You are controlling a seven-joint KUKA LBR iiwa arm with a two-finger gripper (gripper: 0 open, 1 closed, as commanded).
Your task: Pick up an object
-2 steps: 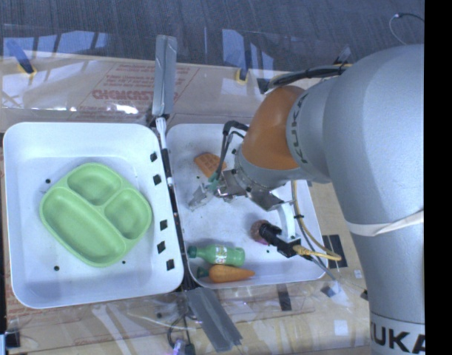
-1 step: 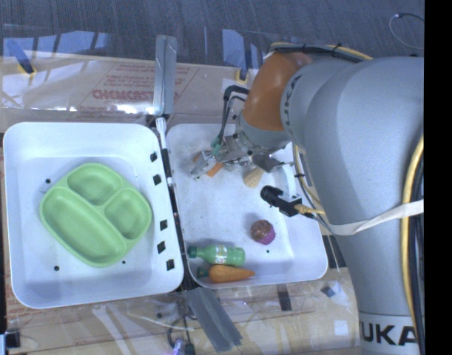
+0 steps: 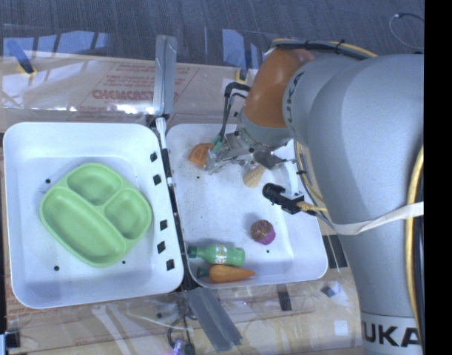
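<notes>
My gripper (image 3: 220, 158) is low in the right bin (image 3: 285, 261), near its back left corner. It is right beside a small orange-brown item (image 3: 200, 154), touching or nearly touching that item's right side. A tan piece (image 3: 253, 175) lies just right of the gripper, under the wrist. Farther forward lie a purple round item (image 3: 262, 231), a green bottle (image 3: 218, 254) on its side and an orange carrot (image 3: 230, 274) at the front wall. I cannot see anything held in the gripper.
The left bin (image 3: 26, 146) holds a green divided plate (image 3: 96, 213). The big grey arm (image 3: 359, 139) covers the right bin's right side. A black cable connector (image 3: 282, 197) hangs over that bin. A ridge with black clips (image 3: 166, 205) separates the bins.
</notes>
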